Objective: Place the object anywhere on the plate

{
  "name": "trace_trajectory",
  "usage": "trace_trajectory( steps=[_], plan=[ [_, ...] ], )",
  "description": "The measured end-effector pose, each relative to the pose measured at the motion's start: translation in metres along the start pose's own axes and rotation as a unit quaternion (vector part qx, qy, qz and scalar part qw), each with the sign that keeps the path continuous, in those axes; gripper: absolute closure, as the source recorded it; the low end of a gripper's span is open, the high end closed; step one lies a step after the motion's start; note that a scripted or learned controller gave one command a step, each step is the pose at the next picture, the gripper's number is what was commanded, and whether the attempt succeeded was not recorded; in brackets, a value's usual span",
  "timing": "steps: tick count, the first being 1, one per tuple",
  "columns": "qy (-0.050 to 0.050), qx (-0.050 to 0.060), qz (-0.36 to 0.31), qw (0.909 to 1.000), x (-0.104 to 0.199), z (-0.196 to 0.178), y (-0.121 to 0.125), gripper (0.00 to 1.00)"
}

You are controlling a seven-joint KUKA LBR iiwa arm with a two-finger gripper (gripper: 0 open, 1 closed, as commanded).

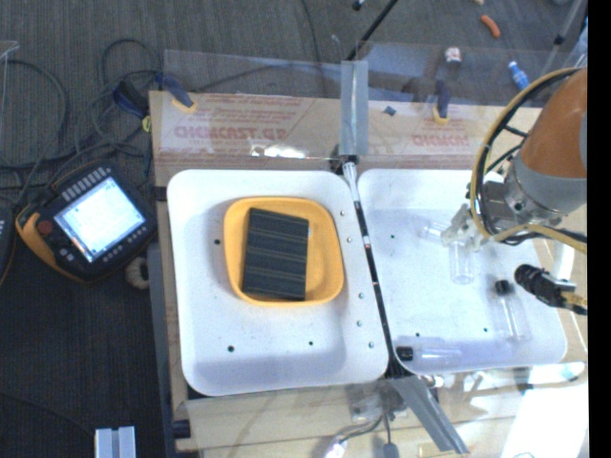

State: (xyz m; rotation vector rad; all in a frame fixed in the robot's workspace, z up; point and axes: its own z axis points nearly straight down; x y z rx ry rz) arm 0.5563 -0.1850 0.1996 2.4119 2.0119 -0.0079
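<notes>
My arm (554, 151) leans in over the right bin (420, 303), its gripper (462, 241) well apart from the dark object (276, 253) lying on the yellow plate (234, 227).

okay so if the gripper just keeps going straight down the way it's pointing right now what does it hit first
Most likely the bare white floor of the right bin. The gripper hangs over that bin with its clear fingers pointing down. The black block lies on the yellow plate in the left bin, off that line. Depth is hard to judge.

Even, bright light (slightly soft)
</notes>
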Motion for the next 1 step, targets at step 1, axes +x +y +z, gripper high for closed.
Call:
trace_trajectory(
  steps=[1],
  plan=[
    [0.000, 0.000, 0.000, 1.0000, 0.0000, -0.0001, 0.0001, 0.00]
  ],
)
